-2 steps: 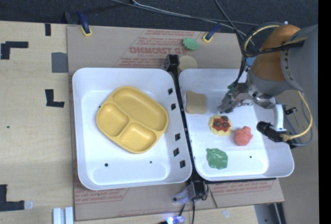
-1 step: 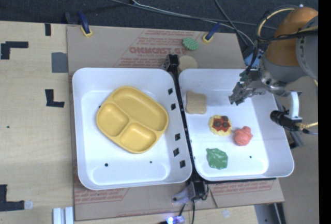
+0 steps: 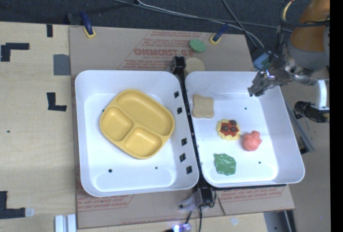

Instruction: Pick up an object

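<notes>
While lying loose in the right white bin (image 3: 278,134), small tan bread-shaped toy (image 3: 202,106), yellow tart with berries (image 3: 229,129), red tomato-like piece (image 3: 251,140), green leafy lump (image 3: 224,164); dark two-finger gripper (image 3: 258,86) above far corner, grasp state undeterminable, nothing seen held; risk: closing short, clipping bin wall.

gripper (image 3: 260,86) angled down-left, arm perhaps bent

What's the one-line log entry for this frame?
tool: over right bin's far right corner, holding nothing | right bin: bread, tart, tomato, green leaf | left bin: yellow tray
</notes>
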You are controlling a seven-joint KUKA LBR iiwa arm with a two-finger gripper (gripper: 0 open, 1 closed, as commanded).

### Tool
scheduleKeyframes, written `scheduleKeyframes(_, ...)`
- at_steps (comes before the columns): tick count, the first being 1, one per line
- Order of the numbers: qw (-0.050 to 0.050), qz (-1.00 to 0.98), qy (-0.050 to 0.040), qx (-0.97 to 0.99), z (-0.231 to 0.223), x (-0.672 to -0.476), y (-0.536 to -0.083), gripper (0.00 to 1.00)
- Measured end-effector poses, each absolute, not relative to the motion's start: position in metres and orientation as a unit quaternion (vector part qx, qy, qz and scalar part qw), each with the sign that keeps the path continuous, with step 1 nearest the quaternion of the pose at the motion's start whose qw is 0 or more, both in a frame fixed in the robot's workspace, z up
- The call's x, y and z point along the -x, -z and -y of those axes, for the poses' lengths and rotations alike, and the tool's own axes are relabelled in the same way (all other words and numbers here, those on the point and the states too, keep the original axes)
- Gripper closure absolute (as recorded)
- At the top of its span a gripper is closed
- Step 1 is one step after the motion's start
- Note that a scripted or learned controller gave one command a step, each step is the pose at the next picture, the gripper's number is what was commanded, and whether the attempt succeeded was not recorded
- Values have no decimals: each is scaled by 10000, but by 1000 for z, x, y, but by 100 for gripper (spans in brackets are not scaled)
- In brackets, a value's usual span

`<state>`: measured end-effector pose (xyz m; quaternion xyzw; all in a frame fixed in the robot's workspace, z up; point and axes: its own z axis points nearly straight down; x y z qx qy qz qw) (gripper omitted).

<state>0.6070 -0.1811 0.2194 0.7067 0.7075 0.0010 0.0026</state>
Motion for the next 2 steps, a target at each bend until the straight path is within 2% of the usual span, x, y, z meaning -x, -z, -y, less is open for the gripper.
scheduleKeyframes(1, 6, -7077, -3, -7066, 181, -608, -242, 100)
scheduleKeyframes(2, -8, -7085, 6, -7057, 136, -606, -232, 100)
